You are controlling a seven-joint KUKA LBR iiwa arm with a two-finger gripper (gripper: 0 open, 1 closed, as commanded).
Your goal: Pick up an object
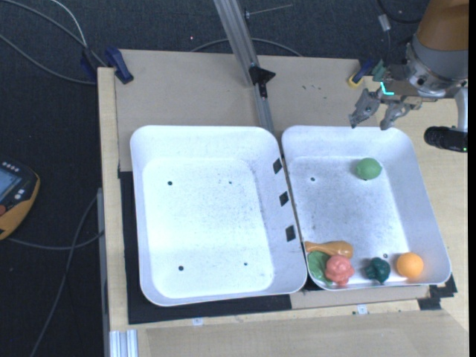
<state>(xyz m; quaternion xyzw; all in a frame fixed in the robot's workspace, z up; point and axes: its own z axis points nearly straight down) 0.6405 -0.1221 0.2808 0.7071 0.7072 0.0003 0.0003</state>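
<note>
Camera view: fixed overhead look, slanted, onto the bench.
Left bin: shallow white plastic bin (149,162), well to the left of the gripper and below it in frame.
Right bin: matching shallow white plastic bin (416,177), its far rim just beneath the gripper.
Yellow-tan item: elongated yellow-tan toy piece (332,248), far below the gripper, near the bin's front wall.
Pink item: lumpy pink toy (339,269) on a green leaf shape, just below the tan piece.
Green ball: small round green ball (368,169), nearest thing, just below the gripper, apart from it.
Dark item: dark green lump (378,270), front edge.
Gripper: two-finger gripper (378,117), fingers spread apart, nothing between them, above the right bin's far rim.
Orange ball: round orange ball (410,265), front right corner, well below the gripper.
</note>
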